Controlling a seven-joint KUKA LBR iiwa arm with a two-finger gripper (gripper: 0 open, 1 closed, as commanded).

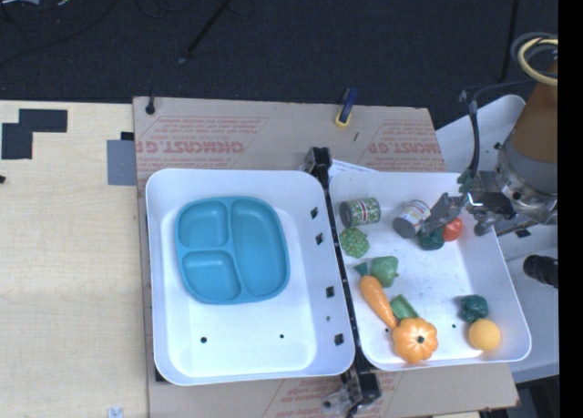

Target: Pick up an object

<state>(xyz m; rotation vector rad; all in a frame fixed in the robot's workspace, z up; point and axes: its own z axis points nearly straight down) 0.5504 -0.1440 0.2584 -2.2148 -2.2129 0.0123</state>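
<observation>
Gripper [444, 221] fingers sit clamped on a small red and dark toy [435, 235] in the right bin [510, 302], at about one o'clock; a silver can [412, 218] lies just beside it at nine o'clock.

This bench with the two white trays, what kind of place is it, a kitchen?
More likely a robotics lab than a kitchen: a robot arm reaches over a white bin of toy food such as a carrot, loose cables lie behind, and everything rests on bare cardboard.
</observation>
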